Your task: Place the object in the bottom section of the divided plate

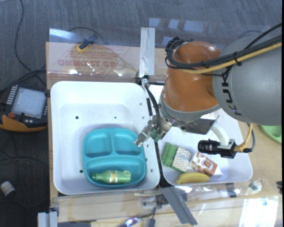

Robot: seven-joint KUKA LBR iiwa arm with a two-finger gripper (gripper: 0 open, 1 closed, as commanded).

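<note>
Camera view: one bottle (112,176); one plate (98,143)

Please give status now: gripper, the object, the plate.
Gripper over the plate's right rim, nothing seen in it. Green bottle lying in bottom section of teal divided plate. Banana and packets in right bin.

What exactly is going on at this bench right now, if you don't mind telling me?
A grey and orange arm reaches over two white bins. Its hand hangs at the right edge of the blue divided plate in the left bin. A green bottle already lies on its side in the plate's bottom section. The right bin has a green packet, a patterned box, a snack pack and a banana.
</note>
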